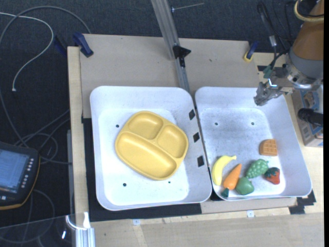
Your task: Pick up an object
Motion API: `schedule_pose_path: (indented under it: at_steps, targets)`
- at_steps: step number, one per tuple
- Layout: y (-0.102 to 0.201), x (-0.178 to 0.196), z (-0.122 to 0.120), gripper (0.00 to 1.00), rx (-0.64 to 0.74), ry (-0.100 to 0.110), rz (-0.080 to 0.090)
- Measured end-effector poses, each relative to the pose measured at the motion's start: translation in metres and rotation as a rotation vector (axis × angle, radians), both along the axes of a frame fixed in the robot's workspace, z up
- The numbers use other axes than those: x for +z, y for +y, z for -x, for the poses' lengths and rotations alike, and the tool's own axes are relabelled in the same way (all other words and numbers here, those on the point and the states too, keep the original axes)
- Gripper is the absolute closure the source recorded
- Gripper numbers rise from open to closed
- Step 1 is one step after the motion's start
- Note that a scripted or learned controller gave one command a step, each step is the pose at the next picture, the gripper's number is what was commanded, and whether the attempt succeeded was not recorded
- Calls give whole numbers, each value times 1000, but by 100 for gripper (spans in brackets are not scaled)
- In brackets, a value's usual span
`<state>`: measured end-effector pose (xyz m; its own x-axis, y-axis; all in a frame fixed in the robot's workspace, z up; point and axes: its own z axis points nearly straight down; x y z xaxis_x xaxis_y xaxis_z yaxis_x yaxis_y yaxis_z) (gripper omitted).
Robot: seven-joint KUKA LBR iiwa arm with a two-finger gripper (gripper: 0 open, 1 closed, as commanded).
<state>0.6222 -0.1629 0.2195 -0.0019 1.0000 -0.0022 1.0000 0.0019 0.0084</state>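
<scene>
Hovering at the far right corner of the right bin, the gripper sits over the bin's upper rim with nothing visibly between its jaws; too small and blurred to say how far apart they stand, so cannot tell. Task looks barely begun: no object lifted, everything to pick lies in the near end of the right bin, well apart from the gripper. Candidates there: banana at the left, carrot just beside it and touching or nearly so, green pepper next to the carrot, grapes above that, strawberry at the right, waffle a little apart toward the far side. My read: what is left is the whole job, namely travel to the near end, descend, close, lift. The waffle stands freest; the others are crowded, so a grasp there could nudge neighbours. Left bin holds a yellow divided plate, tilted across the middle, not touched by anything. Both bins white, shallow, side by side, right one scuffed grey across its floor. Counter is pale wood with blue clamps at the far left corner; a metal post rises from the back between the bins. Dark floor around, loose cables at left, and a handheld screen by the left edge.
</scene>
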Motion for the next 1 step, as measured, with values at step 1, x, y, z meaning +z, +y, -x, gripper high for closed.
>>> schedule_pose_path:
  at_steps: [1]
  targets:
    - [0,7,-1,100,0,5,-2]
